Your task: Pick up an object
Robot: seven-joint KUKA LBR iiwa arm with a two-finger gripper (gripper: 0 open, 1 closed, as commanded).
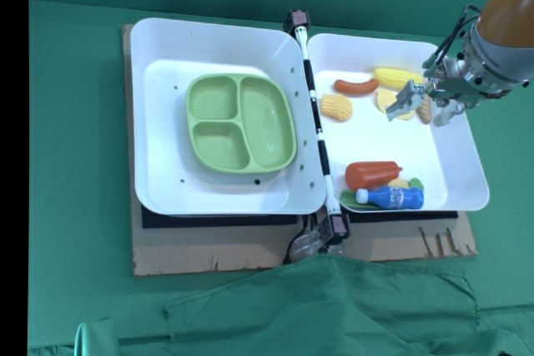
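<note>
Camera view: the hand (423, 106) hangs spread, unladen, over the yellow food pieces (389, 102) in the right bin (467, 171).

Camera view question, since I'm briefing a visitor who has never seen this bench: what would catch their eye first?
Probably the light green divided plate, alone in the left bin. Next, the bright toy food scattered in the right bin: a red sausage and corn near the top, a blue bottle at the bottom. The gripper hangs open over the upper right items.
</note>
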